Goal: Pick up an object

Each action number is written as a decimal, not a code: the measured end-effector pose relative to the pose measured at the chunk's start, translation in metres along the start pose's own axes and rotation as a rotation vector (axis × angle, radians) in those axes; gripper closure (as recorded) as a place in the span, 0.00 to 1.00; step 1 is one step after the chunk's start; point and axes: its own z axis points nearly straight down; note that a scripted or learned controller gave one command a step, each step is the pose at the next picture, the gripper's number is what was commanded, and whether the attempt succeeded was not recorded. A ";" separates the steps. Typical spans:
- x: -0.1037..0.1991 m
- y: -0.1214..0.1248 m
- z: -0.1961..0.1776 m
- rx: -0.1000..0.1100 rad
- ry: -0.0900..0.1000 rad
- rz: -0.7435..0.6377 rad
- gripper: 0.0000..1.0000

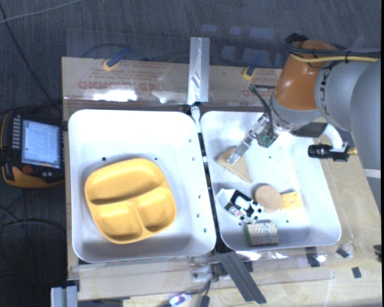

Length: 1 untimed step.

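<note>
My gripper [239,152] reaches down into the right bin [320,171] from the upper right, its tip at the top end of a tan wedge-shaped piece [237,168] that lies on the bin floor. Nearer the front of that bin lie a round tan disc [267,197], a yellow block [292,200] touching it on the right, a black-and-white object [240,207] and a small green-grey mesh-patterned block [262,233]. The gripper's tip overlaps the wedge's upper corner and hides it.
The left bin [115,130] holds a yellow divided plate [130,199]. A metal divider post [199,69] stands behind the bins' shared wall. A handheld pendant with a screen [33,147] lies left of the bench. The arm's orange band [299,82] hangs over the right bin's back edge.
</note>
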 end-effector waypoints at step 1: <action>0.013 0.010 -0.144 0.024 0.018 0.255 0.00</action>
